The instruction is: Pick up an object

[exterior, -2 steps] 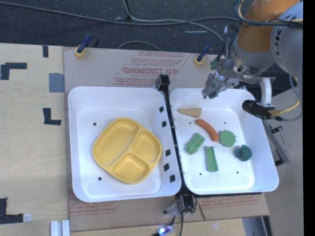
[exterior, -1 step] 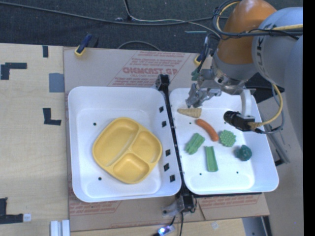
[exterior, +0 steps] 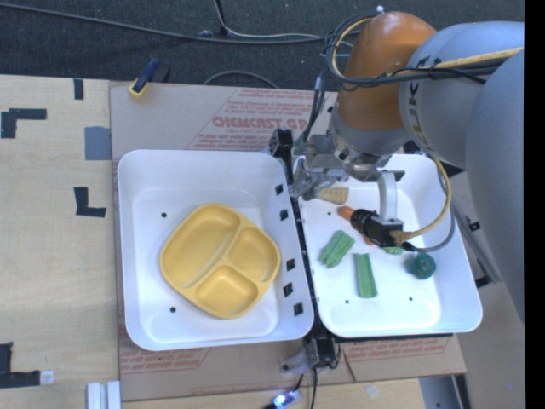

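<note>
Nearest the camera, in the lower right of the frame, the right-hand shallow white plastic bin (exterior: 443, 313) holds the loose pieces. A dark green straight stick (exterior: 365, 274) lies lowest, its long axis running nearly up and down the picture. Just to its upper left sits a lighter green ridged block (exterior: 336, 249), slanted from lower left to upper right. Off to the right, near the bin's right wall, is a round dark teal lump (exterior: 421, 266). Further up there is an orange piece (exterior: 347, 214) and a pale tan wedge (exterior: 335, 196), both partly hidden.

To the left, the other shallow white plastic bin (exterior: 136, 228) carries a yellow plastic divided tray (exterior: 220, 258), lying flat and askew.

Farthest back, the grey arm with its orange band (exterior: 383, 66) hangs over the upper left corner of the right bin. The gripper (exterior: 328, 180) sits just above the tan wedge, beside the divider between the bins; I cannot tell how the jaws stand, and nothing shows between them.

The wedge lies immediately below and slightly right of the jaws, so it looks the likeliest pick; the green pieces lie lower in the frame, well apart.
</note>
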You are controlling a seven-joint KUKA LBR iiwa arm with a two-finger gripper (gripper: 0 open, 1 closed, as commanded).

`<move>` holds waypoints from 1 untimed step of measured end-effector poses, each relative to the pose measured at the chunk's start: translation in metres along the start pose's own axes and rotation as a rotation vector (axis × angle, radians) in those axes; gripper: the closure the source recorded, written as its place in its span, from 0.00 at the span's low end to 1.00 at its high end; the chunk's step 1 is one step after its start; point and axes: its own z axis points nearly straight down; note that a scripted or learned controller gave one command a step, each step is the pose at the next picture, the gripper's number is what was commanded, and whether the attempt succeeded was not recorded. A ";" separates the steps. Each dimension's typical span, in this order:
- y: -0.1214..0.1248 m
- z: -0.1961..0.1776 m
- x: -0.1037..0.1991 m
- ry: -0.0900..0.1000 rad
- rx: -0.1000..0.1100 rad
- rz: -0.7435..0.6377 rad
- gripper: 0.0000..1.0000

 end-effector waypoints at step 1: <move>-0.020 0.005 0.058 -0.001 0.000 0.001 1.00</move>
